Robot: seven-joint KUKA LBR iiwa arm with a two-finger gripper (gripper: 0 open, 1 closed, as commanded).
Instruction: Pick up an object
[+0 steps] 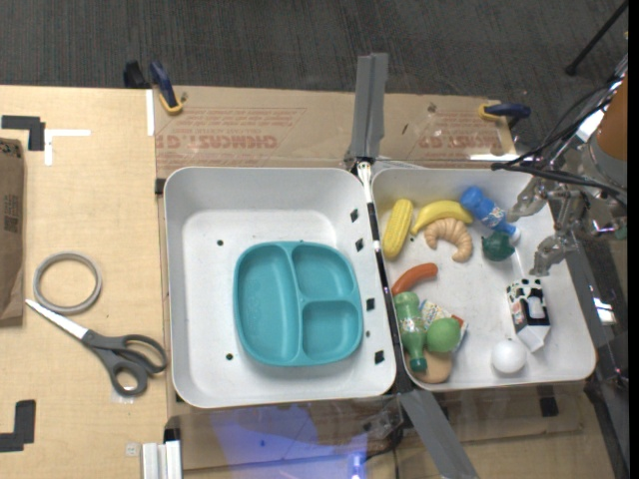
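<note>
Hovering at the right bin's (pixel 559 362) far edge, our gripper (pixel 547 233) held nothing — jaws parted, we judged — beside the small black-and-white carton (pixel 527 305); next came descending and closing.

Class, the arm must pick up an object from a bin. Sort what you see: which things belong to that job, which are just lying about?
Job:
end effector
yellow plastic banana
yellow toy corn cob
white ball
teal divided plate

Lying about:
grey-handled scissors
grey tape roll
</note>
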